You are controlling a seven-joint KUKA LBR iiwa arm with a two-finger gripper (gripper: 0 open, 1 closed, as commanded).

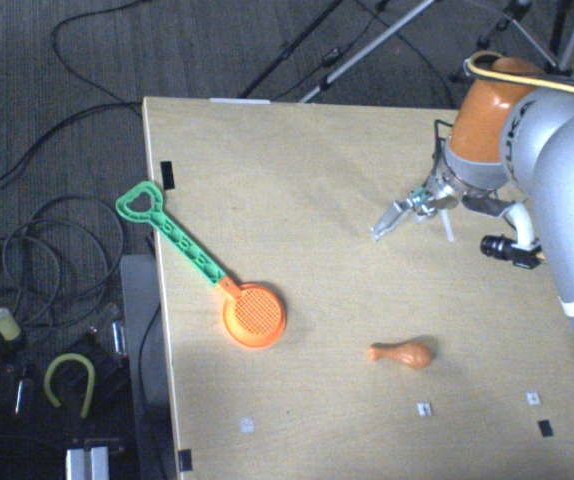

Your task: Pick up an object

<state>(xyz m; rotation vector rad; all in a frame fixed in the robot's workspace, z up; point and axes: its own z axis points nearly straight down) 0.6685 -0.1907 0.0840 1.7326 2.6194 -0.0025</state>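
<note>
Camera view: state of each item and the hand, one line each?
Sieve paddle: lying flat on the bench, green handle toward the upper left, orange mesh head toward the lower right, untouched.
Orange drumstick toy: lying on its side, thin end pointing left, untouched.
Hand: above the bench surface, pointing left, nothing between its fingers; apart from both objects.

A toy sieve (199, 265) lies flat in the left half of the frame, its green handle, ending in a loop, running toward the upper left and its round orange mesh head resting lower right of it. A small orange drumstick (403, 353) lies on its side in the lower right of center, fat end to the right and thin end pointing left. The two lie well apart.
</note>
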